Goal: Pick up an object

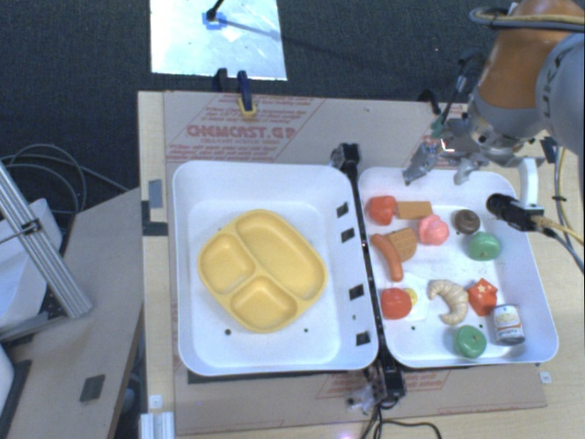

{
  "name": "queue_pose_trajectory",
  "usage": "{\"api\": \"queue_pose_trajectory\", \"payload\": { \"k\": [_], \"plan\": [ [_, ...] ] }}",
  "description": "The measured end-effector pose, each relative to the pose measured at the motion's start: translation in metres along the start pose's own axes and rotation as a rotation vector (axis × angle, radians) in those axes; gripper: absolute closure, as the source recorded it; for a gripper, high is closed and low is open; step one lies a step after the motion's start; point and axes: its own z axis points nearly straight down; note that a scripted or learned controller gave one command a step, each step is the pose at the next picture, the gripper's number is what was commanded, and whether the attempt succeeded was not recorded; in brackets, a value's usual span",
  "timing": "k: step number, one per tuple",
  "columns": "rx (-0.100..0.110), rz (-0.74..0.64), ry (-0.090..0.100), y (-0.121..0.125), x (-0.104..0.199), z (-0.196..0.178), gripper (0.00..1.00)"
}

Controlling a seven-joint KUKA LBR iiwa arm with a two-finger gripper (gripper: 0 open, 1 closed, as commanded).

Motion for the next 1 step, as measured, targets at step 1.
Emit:
{"api": "queue_pose_trajectory", "payload": {
  "k": [1],
  "plan": [
    [-0.013, 0.001, -0.004, 0.0094, -0.0191, 0.111, 0.0]
  ]
}}
